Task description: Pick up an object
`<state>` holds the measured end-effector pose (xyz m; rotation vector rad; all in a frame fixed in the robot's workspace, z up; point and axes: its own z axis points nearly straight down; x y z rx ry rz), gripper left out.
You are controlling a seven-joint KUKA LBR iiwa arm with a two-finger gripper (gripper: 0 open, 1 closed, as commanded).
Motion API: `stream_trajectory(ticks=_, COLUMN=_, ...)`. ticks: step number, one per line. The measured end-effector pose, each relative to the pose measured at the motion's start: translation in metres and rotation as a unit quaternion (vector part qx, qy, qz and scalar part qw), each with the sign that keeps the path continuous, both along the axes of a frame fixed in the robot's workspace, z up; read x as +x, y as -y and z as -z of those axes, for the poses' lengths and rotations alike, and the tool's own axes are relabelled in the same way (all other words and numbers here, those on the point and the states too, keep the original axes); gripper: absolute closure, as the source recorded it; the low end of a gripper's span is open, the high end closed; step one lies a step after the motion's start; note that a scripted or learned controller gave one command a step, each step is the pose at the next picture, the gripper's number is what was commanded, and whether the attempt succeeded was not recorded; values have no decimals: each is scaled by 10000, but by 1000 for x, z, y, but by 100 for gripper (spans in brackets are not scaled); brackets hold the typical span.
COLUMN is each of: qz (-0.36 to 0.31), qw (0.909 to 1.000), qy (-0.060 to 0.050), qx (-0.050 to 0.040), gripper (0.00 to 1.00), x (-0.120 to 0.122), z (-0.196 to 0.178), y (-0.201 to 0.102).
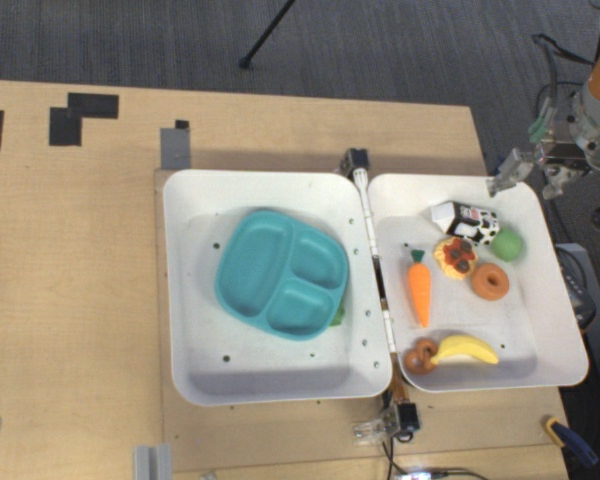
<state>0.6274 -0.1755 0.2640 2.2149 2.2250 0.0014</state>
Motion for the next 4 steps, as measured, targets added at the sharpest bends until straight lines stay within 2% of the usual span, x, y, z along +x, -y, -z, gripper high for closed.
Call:
stream_trajectory(ticks=1, qz=-869, qw=9962, qy=-18, qx=8, gripper=0, x=-43, z=165, y=-30)
stream_trajectory(ticks=2, qz=-1286, qw=9917, qy=59, qx=-20, gripper=0, x=-44, z=175, y=-88)
stream_trajectory(ticks=3, qz=-330, qw=9995, qy=3, qx=5, gripper=0, x=-116, z=79, y=-137)
stream_trajectory(ticks=4, qz=-1615, qw=9869, qy=-7, qx=3, gripper=0, x=-140, z=131, y=-88)
